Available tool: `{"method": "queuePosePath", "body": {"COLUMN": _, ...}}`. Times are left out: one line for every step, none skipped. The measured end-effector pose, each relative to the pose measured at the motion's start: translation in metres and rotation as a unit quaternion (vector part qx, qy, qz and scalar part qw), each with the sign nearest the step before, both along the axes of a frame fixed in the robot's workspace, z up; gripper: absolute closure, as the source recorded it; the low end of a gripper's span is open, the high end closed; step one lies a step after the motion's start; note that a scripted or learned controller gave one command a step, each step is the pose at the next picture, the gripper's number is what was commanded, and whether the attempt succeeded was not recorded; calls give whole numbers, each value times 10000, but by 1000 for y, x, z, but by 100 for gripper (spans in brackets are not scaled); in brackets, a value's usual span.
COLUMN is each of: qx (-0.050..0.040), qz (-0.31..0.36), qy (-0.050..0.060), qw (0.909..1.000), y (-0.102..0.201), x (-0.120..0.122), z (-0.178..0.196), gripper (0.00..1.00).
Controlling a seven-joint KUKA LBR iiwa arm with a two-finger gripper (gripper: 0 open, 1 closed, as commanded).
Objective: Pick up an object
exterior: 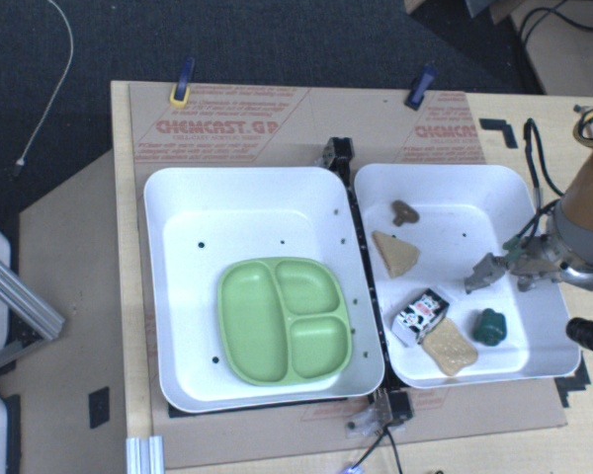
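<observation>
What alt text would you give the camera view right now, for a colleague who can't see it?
The gripper hangs over the right bin, above a brown scrap, a tan wedge, a black-and-white carton, a tan slice and a dark green lump. The left bin holds a green divided tray.

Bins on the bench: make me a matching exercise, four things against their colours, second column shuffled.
Things:
1. divided plate in the left bin
2. small carton
3. round object near the gripper
4. cracker at the right bin front

Colours:
A. dark green
B. tan
C. pale green
D. black and white

Pairs: 1-C, 2-D, 3-A, 4-B
</observation>
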State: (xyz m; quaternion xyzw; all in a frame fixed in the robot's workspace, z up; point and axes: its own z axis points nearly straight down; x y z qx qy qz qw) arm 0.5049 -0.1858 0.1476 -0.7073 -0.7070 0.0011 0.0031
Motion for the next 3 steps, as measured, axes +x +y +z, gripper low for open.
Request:
{"method": "queuePosePath", "body": {"qx": -1, "qz": -2, "qy": 3, "qw": 10000, "y": -1, "x": -1, "z": -64, "gripper": 0}}
{"method": "queuePosePath", "body": {"qx": -18, "qz": -4, "qy": -32, "qw": 10000, "y": -1, "x": 0, "z": -50, "gripper": 100}}
{"method": "queuePosePath", "body": {"qx": -29, "qz": 5, "qy": -63, "qw": 10000, "y": -4, "x": 0, "z": 13, "gripper": 100}}
